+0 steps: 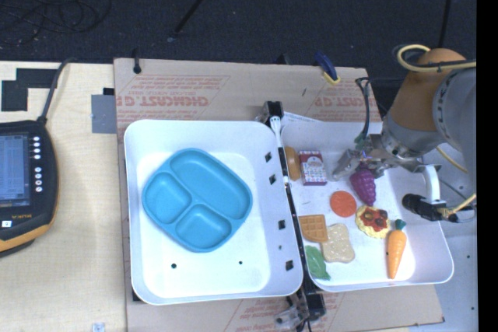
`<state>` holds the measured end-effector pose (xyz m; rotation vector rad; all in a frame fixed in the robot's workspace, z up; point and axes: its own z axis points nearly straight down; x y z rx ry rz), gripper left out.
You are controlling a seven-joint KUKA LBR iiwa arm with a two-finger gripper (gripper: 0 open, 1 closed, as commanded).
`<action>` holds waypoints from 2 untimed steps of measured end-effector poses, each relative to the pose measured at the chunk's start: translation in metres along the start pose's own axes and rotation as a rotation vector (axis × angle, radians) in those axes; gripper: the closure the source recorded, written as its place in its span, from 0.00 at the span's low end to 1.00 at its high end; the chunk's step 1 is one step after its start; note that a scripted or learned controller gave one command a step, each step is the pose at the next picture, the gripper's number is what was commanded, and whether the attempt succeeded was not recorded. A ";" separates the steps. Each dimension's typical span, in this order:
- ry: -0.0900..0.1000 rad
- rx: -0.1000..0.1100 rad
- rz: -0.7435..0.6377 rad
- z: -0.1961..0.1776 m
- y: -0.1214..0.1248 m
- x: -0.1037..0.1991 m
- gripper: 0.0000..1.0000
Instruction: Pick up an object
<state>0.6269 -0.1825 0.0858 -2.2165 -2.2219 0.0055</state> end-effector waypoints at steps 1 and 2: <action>0.002 0.002 0.005 0.000 -0.022 0.007 0.00; 0.004 0.004 0.009 -0.008 -0.022 0.005 1.00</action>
